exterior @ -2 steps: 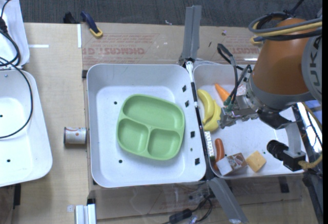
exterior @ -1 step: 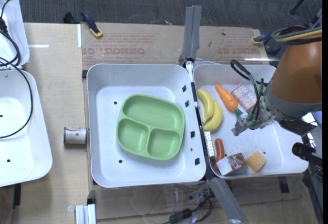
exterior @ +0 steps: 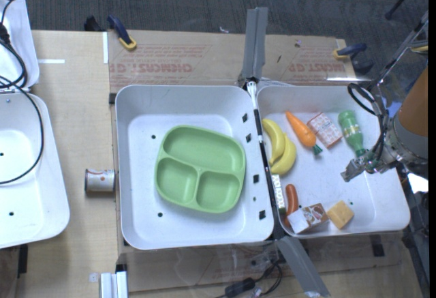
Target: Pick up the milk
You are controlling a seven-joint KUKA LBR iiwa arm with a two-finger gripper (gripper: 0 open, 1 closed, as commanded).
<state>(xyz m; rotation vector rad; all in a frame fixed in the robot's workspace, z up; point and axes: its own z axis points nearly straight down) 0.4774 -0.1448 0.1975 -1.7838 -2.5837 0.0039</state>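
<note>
The milk [exterior: 308, 217] is a small white and brown carton lying at the front of the right bin [exterior: 388, 221], between a red sausage [exterior: 291, 197] and a yellow cheese block [exterior: 340, 214]. My gripper [exterior: 355, 170] hangs over the right part of that bin, just below a green bottle [exterior: 351, 131]. It is behind and to the right of the milk, well apart from it, and I see nothing held in it.
The right bin also holds a banana [exterior: 279, 146], a carrot [exterior: 302, 129] and a pink-and-white box [exterior: 325, 129]. A green divided plate [exterior: 200, 168] lies in the left bin [exterior: 136, 153]. Black cables [exterior: 368, 100] hang near the arm. A small can [exterior: 100, 181] lies left of the bins.
</note>
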